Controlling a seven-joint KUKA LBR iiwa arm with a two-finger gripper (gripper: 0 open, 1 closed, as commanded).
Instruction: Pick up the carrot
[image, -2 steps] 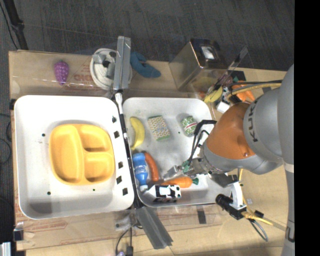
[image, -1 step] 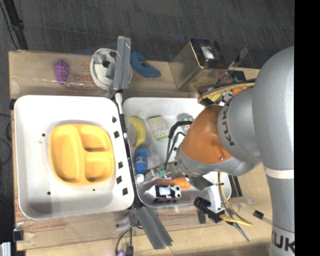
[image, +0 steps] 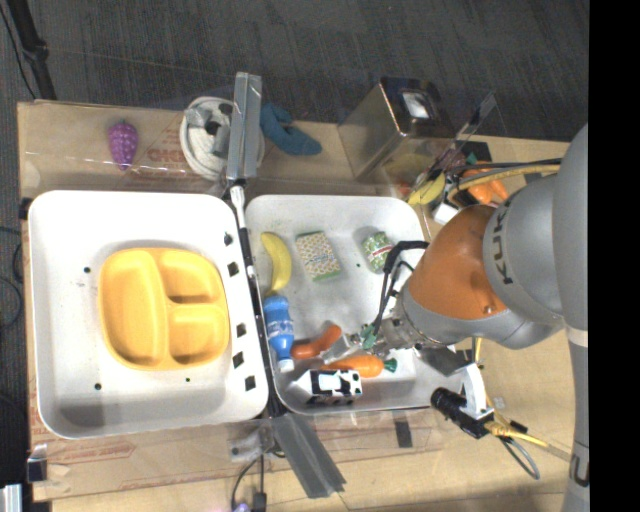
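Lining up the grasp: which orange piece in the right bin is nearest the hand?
The carrot with green top, beside the hand; the other orange piece lies further left.

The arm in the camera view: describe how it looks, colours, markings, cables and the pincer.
The arm is a thick, rounded grey body carrying white KUKA lettering, with a wide orange band above the wrist. Thin black cables loop from the band down toward the tool end. The pincer is small and dark with metal parts; its details are too small to make out.
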